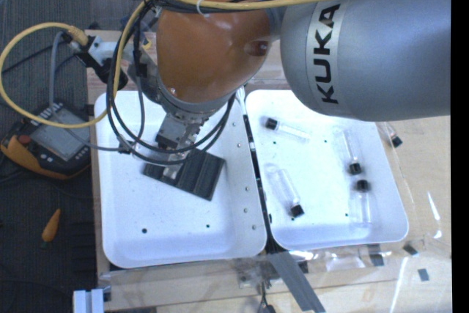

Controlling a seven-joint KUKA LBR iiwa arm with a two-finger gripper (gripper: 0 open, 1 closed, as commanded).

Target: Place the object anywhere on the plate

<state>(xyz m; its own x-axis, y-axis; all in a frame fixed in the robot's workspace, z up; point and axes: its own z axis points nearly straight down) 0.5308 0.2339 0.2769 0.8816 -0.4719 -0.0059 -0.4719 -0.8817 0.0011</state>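
Observation:
A dark, flat square plate (192, 174) lies in the middle of the left white bin (168, 231). My gripper (173, 161) hangs straight over the plate's left part, low and close to it, under the orange wrist band (209, 40). The gripper's body hides what is under it. Several clear tubes with black caps lie in the right bin (322, 172): one at the back (286, 128), one in the middle front (286, 190), two at the right (350, 154) (360, 201).
The grey arm (366, 48) spans the back of the right bin. Black cables (124, 132) loop from the wrist over the left bin's back left. A yellow cable (22, 48) and an orange-edged handheld unit (47, 146) lie left of the bench.

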